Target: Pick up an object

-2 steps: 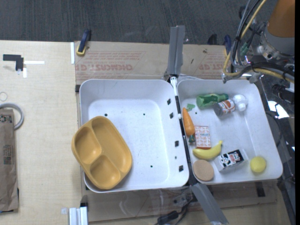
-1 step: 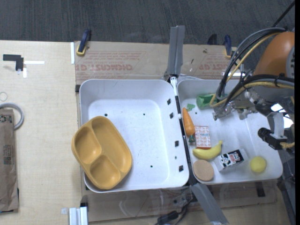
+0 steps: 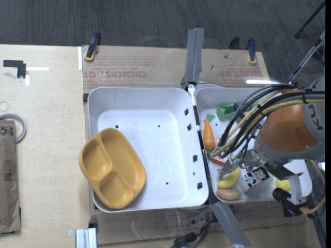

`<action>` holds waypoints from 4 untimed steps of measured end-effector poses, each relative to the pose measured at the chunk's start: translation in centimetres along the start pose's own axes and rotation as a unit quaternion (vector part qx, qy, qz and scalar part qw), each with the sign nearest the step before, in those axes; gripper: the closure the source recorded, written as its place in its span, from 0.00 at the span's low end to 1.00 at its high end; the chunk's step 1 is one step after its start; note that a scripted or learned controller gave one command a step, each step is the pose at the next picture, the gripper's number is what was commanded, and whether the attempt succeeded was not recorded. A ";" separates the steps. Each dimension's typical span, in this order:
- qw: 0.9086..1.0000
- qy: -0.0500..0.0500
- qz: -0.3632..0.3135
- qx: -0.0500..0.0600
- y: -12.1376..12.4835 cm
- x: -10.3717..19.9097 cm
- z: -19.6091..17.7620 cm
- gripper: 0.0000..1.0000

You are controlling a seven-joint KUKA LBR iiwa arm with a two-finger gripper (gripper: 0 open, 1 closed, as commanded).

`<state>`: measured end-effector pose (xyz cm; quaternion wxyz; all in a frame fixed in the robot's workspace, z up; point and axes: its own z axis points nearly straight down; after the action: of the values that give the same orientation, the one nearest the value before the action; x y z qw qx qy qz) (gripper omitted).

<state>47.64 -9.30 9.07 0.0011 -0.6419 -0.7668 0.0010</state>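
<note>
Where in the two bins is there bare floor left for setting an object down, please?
The left bin has bare floor between the yellow divided plate and its right wall. The right bin is crowded: carrot, banana, and arm.

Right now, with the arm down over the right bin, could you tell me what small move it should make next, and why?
Probably a short descent toward the banana. The gripper hangs just above it in the right bin, near the carrot and a tan piece. I see nothing held between its fingers, so no pick looks made yet. Cables hide much of the wrist, so this is a guess.
</note>
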 end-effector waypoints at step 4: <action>0.968 -0.002 -0.253 -0.001 11.8 3.4 -12.7 1.00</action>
<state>58.72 -3.86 21.77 -0.0009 -0.4274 -0.9041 0.0009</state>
